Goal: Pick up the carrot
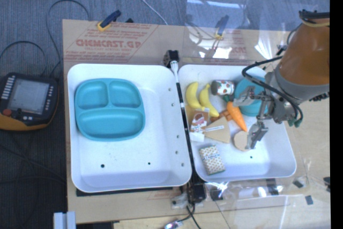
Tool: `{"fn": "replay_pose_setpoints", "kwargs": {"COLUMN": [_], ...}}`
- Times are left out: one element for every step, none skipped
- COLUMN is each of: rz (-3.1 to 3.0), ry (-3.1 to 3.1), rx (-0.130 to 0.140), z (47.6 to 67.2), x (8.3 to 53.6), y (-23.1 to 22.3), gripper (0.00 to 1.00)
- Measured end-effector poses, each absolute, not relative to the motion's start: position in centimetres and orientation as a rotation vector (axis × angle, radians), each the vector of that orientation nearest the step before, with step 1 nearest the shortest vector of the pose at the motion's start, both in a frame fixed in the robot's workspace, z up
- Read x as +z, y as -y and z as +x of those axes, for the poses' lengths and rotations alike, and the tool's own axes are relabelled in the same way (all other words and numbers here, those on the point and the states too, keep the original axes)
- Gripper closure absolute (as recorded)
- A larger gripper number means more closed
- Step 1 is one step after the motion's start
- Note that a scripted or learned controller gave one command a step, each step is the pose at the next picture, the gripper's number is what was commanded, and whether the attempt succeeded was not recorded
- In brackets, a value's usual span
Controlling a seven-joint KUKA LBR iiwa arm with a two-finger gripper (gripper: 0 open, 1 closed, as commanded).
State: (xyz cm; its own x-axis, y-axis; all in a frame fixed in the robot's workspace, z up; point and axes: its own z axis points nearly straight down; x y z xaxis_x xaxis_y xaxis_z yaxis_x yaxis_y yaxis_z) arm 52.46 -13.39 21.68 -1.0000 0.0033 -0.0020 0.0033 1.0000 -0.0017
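Near the middle of the right shallow white bin (278,166), the small orange carrot (236,116) lies slanted, just left of the two-finger gripper (256,134), whose fingers hang spread apart and grasp nothing. Two yellow bananas (199,98) lie toward that bin's left edge; one blue divided plastic tray (109,108) sits in the left white bin (161,169). Reddish writing on the brown cardboard sheet (107,43) beyond the bins is too blurred to read surely.
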Motion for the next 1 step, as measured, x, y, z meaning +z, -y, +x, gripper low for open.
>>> {"fn": "replay_pose_setpoints", "kwargs": {"rz": [0.131], "ry": [-3.14], "rx": [0.001], "z": [58.2], "x": [16.53], "y": [13.54], "gripper": [0.0]}}
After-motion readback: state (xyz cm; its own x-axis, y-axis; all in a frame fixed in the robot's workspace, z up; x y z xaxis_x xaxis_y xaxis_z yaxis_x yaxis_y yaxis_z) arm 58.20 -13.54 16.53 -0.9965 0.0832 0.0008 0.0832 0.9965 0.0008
